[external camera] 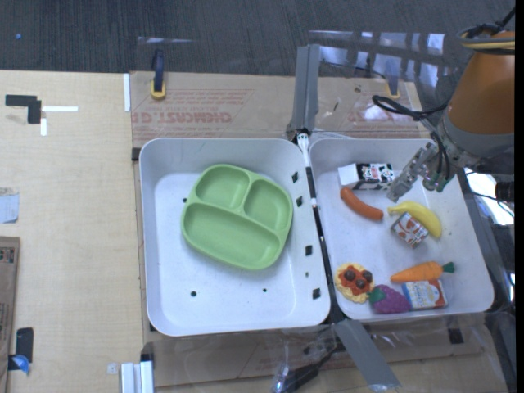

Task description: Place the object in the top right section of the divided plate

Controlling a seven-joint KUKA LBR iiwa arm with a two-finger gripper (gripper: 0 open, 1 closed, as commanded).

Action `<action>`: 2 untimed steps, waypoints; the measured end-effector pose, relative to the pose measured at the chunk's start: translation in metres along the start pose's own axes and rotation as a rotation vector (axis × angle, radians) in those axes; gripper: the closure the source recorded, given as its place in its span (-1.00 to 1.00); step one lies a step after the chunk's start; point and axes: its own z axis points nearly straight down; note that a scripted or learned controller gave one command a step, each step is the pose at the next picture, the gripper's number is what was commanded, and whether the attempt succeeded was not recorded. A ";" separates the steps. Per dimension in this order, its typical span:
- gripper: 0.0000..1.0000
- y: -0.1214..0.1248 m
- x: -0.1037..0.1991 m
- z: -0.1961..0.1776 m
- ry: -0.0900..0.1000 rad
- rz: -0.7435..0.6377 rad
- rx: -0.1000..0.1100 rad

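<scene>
In the left bin point(164, 244): green divided plate point(237, 216), all sections bare, so placing is judged not begun. In the right bin point(479, 252): toy foods, among them sausage point(361, 204) and banana point(417, 216); gripper point(412, 173) above, finger state indiscernible, nothing seen held.

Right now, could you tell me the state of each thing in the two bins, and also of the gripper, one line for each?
Divided plate: flat in left bin, nothing in its sections.
Hot dog: lying flat, right bin.
Banana: lying beside the small can.
Small can: tipped on its side.
Carrot: lying flat.
Milk carton: lying down.
Pizza slice: flat.
Grapes: resting beside the juice box.
Juice box: lying flat.
Gripper: above right bin, holding nothing visible.
</scene>
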 end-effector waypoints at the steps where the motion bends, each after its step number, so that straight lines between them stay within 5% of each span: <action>1: 1.00 -0.001 0.093 -0.004 0.003 0.103 0.002; 2: 1.00 0.072 0.127 -0.004 0.002 -0.188 0.001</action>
